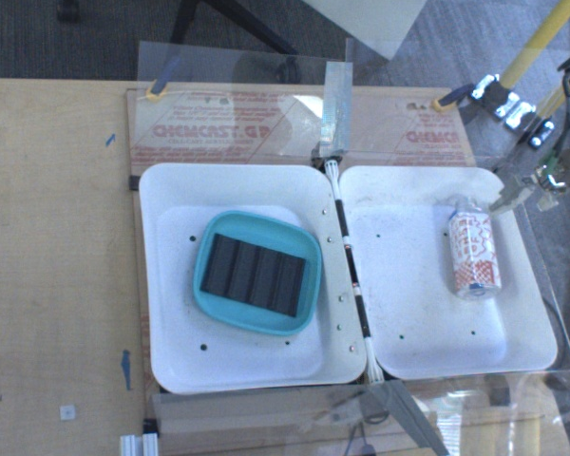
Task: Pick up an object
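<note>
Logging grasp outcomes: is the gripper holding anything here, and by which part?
Cannot be told. The gripper sits by the top end of the can, which lies in the right bin.

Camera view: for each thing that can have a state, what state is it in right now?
Can: lying on its side in the right bin, not gripped.
Teal tray: flat in the left bin, right way up, holding dark blocks side by side.
Gripper: at the right bin's far right edge, just beyond the can's top end, holding nothing.
</note>
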`<state>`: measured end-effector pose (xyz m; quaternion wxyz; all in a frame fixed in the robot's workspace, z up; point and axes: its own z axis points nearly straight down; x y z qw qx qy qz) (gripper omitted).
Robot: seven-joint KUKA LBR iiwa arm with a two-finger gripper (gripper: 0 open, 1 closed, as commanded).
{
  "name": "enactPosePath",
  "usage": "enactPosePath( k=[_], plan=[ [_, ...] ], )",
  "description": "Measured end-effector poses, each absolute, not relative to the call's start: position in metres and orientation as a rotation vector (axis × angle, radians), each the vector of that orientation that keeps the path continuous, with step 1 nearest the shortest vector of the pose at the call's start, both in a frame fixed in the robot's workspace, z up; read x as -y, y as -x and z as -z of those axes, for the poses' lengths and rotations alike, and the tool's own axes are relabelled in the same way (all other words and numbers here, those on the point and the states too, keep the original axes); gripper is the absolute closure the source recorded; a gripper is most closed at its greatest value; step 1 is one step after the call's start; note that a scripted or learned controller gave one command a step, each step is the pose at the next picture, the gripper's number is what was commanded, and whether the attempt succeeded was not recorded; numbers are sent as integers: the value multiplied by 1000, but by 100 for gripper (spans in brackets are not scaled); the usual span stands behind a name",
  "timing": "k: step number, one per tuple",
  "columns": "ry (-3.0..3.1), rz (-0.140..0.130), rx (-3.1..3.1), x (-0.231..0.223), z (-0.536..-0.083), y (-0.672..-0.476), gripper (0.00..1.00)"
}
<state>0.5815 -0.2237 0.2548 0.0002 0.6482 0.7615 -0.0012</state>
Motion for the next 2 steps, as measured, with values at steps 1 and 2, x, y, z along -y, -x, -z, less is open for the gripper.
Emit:
enactPosePath(
  k=[1, 2],
  plan=[
    [-1982, 3, -2435, 224, -338, -575, 0],
    [-2001, -6, -2400, 199, -136, -567, 0]
  ],
)
